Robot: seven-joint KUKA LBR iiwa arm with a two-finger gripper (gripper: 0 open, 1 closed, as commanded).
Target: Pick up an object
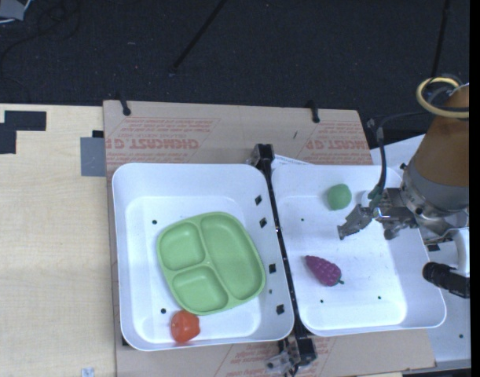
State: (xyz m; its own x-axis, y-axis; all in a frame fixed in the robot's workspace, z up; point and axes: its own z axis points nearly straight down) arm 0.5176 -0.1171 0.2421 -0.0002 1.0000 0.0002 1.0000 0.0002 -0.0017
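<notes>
In the right bin a small green ball lies near the far side, and a purple bunch of grapes lies closer to the front. My gripper hovers over this bin's right half, to the right of and slightly below the ball, and up and to the right of the grapes. Its fingers stand open with nothing between them. The arm's orange band rises behind it at the right edge.
The left bin holds a green divided plate and a red-orange fruit at its front edge. A black divider runs between the bins. Cardboard lies under both bins.
</notes>
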